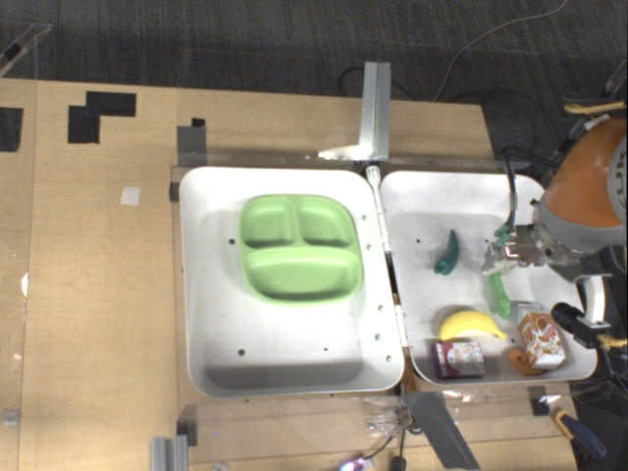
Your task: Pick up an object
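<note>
1. Nearest the camera, along the front wall of the right bin [422, 199], lie a small dark purple carton [458, 359], a yellow banana [469, 325] just behind it, and a red-and-white juice box [539, 341] with an orange thing beside it.

2. Further back in that bin, a dark teal pepper-like piece [448, 251] lies alone on bare white floor, its long axis running roughly front to back with a slight tilt.

3. A light green strip-shaped item [500, 293] lies right under the end effector [506, 254], its long axis running from the end effector toward the front of the bin, ending close to the banana.

4. The left bin [211, 292] carries a green divided plate [298, 245], well apart from the arm.

5. The arm [587, 199] reaches in from the right, its orange band above the wrist, with the end effector low over the right bin's middle.

6. The fingers are too small and cluttered to read, so I cannot tell whether they are spread or pressed together, nor whether anything sits between them.

7. My judgement: the light green strip is the likeliest target, since it starts just at the end effector and extends frontward. The teal piece is near on the end effector's left in view, and the front-row items are farther forward.

8. A grasp across the strip's narrow width looks best, and crowding near the banana could cause a miss.
</note>
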`<state>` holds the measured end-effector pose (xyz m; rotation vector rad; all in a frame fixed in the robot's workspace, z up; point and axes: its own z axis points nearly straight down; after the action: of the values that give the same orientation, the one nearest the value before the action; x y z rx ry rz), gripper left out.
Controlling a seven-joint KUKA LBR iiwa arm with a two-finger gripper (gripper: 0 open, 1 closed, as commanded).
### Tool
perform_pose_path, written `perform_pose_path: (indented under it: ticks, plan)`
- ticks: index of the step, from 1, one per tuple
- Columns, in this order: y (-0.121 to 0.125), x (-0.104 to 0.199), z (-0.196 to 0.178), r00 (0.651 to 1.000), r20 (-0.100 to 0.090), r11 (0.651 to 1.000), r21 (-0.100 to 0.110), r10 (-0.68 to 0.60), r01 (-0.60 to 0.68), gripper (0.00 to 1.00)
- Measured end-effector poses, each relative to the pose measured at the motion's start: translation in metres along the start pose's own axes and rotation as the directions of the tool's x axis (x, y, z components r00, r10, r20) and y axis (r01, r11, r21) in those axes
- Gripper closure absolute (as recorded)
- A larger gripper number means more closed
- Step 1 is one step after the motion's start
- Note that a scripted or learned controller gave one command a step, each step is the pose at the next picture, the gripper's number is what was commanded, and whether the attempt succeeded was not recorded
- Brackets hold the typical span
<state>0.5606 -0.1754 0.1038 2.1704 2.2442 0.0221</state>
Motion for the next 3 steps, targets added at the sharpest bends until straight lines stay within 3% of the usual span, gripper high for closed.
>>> perform_pose_path:
  ticks: [1, 2, 3]
  plan:
    - [0.032, 0.044, -0.118, 1.0, -0.003, 1.0, 0.018, 0.012, -0.012, 1.0]
    - [0.062, 0.042, -0.014, 0.986, 0.001, 0.986, 0.022, 0.168, -0.168, 1.0]
    - [0.037, 0.09, -0.117, 0.99, -0.001, 0.99, 0.018, 0.141, -0.141, 1.0]
